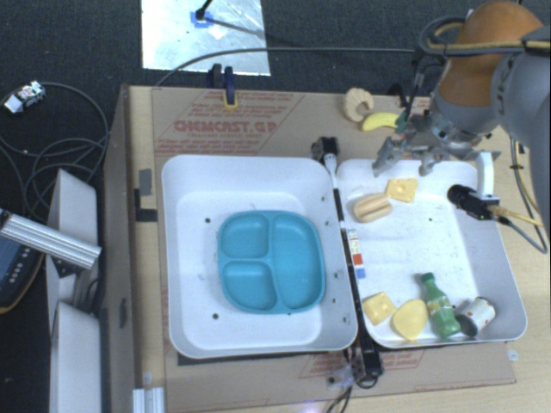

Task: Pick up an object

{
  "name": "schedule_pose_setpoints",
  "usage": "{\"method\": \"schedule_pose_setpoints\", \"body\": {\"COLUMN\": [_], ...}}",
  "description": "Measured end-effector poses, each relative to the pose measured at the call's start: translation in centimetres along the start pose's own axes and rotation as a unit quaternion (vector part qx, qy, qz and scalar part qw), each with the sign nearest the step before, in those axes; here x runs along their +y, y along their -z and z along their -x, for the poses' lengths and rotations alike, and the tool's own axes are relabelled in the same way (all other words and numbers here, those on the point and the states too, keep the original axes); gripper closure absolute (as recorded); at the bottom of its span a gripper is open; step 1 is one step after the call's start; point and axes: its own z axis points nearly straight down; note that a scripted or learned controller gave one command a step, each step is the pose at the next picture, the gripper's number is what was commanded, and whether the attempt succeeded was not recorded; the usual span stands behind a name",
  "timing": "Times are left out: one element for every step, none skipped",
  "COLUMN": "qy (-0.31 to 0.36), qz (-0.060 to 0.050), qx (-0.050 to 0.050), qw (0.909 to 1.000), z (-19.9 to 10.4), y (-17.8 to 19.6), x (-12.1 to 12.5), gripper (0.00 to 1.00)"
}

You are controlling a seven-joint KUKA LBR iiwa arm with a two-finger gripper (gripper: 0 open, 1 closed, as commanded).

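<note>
My gripper (405, 160) hangs over the far edge of the right bin (482, 256), fingers spread open and nothing between them. Just below it lies a pale yellow cheese wedge (401, 189), and a tan bread roll (371, 206) sits to that wedge's left. Along the bin's near edge are a yellow block (378, 307), a yellow lemon-like piece (410, 319), a green bottle (439, 305) and a small white and black object (476, 314).
The left bin (189, 196) holds a blue divided plate (271, 261). Behind the right bin, on the cardboard, lie a banana (379, 121) and a beige ring (357, 103). A black part (469, 200) sticks in at the right bin's right side.
</note>
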Motion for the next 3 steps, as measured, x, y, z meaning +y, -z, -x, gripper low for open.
{"method": "schedule_pose_setpoints", "body": {"qy": [-0.001, -0.002, -0.001], "qz": [-0.001, 0.0, 0.001], "qx": [-0.001, -0.001, -0.001], "qw": [1.0, 1.0, 1.0], "z": [3.8, 12.3, 8.1], "y": [-7.4, -8.9, -1.4], "x": [-0.5, -5.9, -12.7], "gripper": [0.0, 0.0, 0.0]}}
